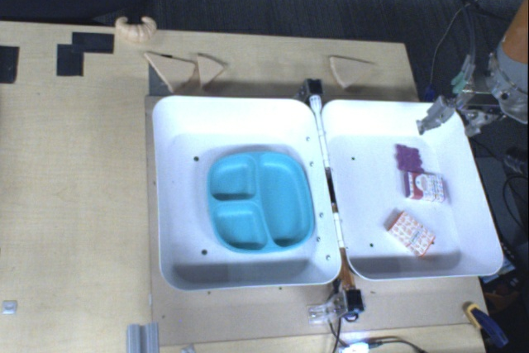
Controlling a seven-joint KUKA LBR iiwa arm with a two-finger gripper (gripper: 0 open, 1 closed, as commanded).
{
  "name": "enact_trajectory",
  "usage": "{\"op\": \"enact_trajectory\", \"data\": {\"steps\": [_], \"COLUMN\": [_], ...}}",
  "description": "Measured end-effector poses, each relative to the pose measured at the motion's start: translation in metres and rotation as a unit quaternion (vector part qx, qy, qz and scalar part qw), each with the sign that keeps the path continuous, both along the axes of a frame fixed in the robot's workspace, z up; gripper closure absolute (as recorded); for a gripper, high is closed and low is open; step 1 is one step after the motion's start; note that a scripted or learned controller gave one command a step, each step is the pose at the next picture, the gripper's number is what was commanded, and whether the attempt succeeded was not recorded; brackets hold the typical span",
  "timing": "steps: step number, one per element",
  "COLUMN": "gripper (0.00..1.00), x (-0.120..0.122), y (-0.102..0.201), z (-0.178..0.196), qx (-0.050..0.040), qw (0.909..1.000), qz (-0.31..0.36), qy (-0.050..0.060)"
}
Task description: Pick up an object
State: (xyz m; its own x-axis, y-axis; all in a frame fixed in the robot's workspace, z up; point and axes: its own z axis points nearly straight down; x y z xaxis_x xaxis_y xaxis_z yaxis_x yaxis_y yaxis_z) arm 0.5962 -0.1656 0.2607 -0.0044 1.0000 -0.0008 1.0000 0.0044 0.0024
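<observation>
Two bins: shallow white plastic bins lie side by side on the pale wooden surface (74,178), the left white bin (178,136) in the centre of the frame, the right white bin (364,128) at centre right; their inner rims meet along a narrow seam.
One tray: a light blue plastic tray with three compartments (260,199) lies flat in the middle of the left white bin.
Three small objects: all in the right white bin, in its right half, in a loose column.
Top object: a small purple object (407,156), shape too small to tell.
Middle object: a small red and white carton (426,188), just below the purple one and close against it.
Bottom object: a flat red-and-white patterned packet (410,232), turned at a slant, a little apart from the carton, toward the lower right of the bin.
One arm: the grey arm with an orange band (514,66) enters at the upper right edge of the frame.
One gripper: the grey metal gripper (436,116) sits over the upper right corner of the right white bin, above the purple object and apart from all three.
Jaws: whether they stand apart or together cannot be told; nothing is seen between them.
</observation>
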Motion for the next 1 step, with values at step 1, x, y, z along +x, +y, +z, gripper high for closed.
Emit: {"op": "enact_trajectory", "data": {"steps": [1], "gripper": [0.0], "x": [0.0114], "y": [-0.0304], "z": [-0.157], "qx": [0.0009], "qw": [1.0], "qz": [-0.001], "qy": [0.002]}}
